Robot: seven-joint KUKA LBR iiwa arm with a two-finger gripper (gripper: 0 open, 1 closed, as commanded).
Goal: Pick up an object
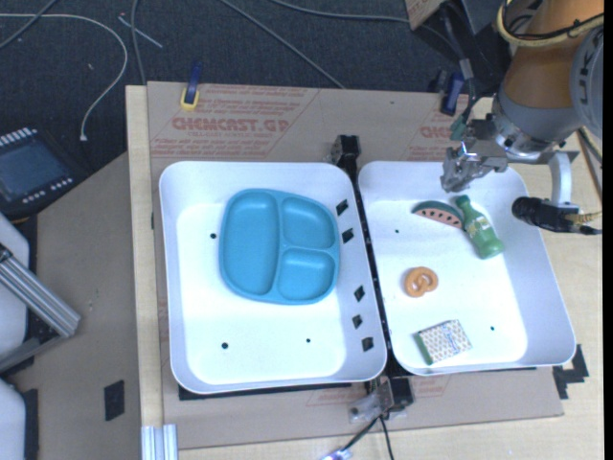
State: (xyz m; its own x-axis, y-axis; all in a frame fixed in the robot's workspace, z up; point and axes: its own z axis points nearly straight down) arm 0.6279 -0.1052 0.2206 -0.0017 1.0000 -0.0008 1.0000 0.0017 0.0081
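Nearest to us in the right bin (551, 300) lies a small patterned packet (443, 340), set at a slight angle, and a little farther in sits an orange pretzel-shaped ring (420, 282), well apart from everything else. Across the divider, the left bin (182, 286) holds a blue sectioned plate (280, 245) lying flat. Farther back in the right bin we find a watermelon slice (436, 213) just beside a green bottle (479, 228), which we take as the likeliest target since the claw (462, 176) hangs directly above its far end. The bottle lies on its side, its long axis running from far-left to near-right, the narrower neck end pointing toward the far side under the claw and the broader base pointing toward the near right. We judge the step in hand to be the approach: the arm has its wrist over the far part of the bin and nothing sits between the fingers that we can make out. Whether those fingers stand apart or together we cannot tell, as they merge into a grey cluster at this angle. The next move, as we see it, calls for a descent with the fingers straddling the bottle across its short width, keeping clear of the watermelon slice on its left. The desk (287, 113) beyond the bins carries printed cardboard.
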